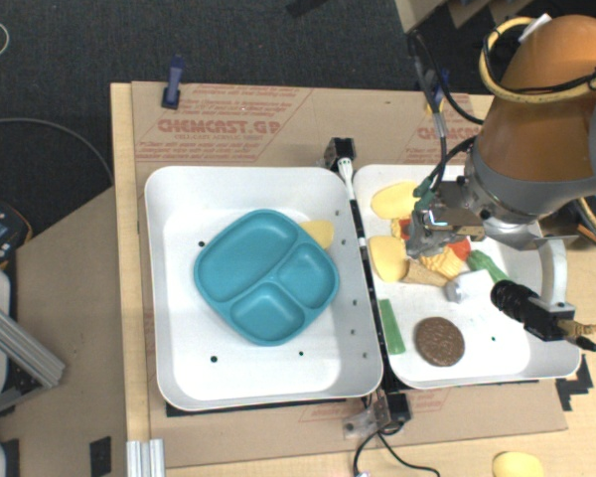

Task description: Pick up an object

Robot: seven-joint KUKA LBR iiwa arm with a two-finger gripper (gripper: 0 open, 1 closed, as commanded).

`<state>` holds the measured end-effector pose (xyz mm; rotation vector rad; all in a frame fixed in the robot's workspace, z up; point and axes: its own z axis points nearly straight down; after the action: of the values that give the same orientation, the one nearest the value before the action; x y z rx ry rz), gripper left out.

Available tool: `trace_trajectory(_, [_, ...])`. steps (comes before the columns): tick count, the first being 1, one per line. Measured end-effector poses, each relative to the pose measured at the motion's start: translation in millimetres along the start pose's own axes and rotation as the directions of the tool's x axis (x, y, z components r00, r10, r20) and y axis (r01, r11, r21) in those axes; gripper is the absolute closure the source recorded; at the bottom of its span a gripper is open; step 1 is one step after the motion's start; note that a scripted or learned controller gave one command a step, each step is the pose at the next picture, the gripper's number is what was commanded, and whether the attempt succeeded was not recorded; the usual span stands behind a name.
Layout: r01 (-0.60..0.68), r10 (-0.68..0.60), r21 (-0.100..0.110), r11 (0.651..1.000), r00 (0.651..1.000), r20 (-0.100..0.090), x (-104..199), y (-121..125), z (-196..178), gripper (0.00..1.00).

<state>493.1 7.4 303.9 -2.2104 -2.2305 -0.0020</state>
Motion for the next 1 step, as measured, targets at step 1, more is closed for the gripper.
trace_trajectory(1, [-0.003,0.003,0.007,1.000,1.000,0.000,65.3,5.9,61.3,1.00])
